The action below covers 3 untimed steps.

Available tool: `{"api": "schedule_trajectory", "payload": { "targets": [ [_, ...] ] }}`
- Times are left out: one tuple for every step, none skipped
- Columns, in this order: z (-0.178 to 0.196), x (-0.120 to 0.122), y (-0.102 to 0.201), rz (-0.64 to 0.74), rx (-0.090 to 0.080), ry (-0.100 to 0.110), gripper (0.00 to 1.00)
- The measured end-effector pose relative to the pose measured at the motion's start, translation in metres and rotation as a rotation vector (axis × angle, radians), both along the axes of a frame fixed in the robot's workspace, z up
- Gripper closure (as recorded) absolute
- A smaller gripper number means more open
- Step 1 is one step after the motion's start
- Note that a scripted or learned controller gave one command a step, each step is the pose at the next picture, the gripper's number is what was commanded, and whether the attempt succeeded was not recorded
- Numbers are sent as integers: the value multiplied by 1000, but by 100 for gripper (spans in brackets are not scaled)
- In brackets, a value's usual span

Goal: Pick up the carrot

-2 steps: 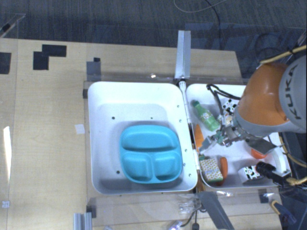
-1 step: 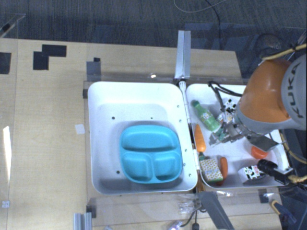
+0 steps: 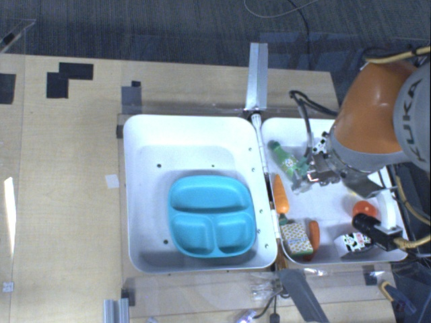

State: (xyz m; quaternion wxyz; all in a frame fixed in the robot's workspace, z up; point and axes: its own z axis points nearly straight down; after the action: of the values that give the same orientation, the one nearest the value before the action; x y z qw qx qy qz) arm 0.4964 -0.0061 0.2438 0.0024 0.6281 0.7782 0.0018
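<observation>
Partly hidden under the arm (image 3: 377, 113), the gripper (image 3: 311, 170) is unreadable, just beside the carrot (image 3: 280, 194).

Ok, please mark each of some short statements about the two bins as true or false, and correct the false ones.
1. The blue tray lies in the left bin. True.
2. The carrot lies on the blue tray. False: it lies in the right bin, along its left wall.
3. The hand is above the right bin. True.
4. The carrot is held by the hand. False: the carrot lies apart from the hand, to its left.
5. The green bottle lies in the left bin. False: it lies in the right bin, beyond the carrot.
</observation>
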Motion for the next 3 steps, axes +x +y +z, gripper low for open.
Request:
{"api": "schedule_trajectory", "payload": {
  "targets": [
    [-59,5,48,-80,1,3,100],
    [-23,9,-22,-289,1,1,100],
    [18,-4,43,-97,1,-1,100]
  ]
}}
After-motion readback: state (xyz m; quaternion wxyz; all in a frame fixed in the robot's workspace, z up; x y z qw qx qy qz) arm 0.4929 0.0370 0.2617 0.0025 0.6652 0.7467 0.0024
